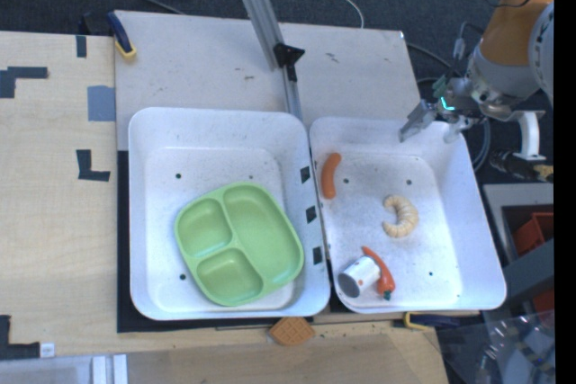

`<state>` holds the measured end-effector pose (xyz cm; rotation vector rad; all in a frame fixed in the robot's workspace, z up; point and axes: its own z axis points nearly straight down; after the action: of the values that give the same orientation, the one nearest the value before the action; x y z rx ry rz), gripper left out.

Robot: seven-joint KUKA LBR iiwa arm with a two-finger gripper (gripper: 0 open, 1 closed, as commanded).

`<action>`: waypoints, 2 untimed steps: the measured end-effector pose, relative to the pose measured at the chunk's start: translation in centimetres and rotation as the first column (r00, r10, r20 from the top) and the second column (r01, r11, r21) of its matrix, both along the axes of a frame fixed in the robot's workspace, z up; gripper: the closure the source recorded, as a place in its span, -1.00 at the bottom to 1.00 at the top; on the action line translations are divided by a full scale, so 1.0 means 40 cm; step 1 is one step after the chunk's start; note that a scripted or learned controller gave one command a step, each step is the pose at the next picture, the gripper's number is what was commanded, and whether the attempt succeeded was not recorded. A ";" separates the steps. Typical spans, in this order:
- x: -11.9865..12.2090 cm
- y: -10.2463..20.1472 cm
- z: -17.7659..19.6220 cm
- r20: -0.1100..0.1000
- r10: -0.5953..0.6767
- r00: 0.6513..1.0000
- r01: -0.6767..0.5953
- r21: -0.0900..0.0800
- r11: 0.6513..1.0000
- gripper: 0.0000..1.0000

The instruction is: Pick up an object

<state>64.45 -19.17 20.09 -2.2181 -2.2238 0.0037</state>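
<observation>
The arm (513, 31) reached in from the right, its gripper (430, 127) pointing down-left, fingers spread apart.

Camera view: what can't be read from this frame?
- Tool: small and dark over the right bin's far rim; finger state unreadable.
- Arm: cut off by the right edge.
- White cup: the red pepper lies against it; whether it rests on top or beside is unclear.
- Brown cookie-like piece: below the bins, too small to identify.
- Green tray: it hides the left bin's floor beneath it.
</observation>
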 end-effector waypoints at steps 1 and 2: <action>0.017 -0.010 -0.146 -0.005 0.000 1.000 0.000 0.001 1.000 -1.00; 0.013 -0.006 -0.283 -0.005 0.000 1.000 0.000 0.001 1.000 -1.00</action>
<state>64.96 -19.41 8.79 -2.2147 -2.2210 0.0077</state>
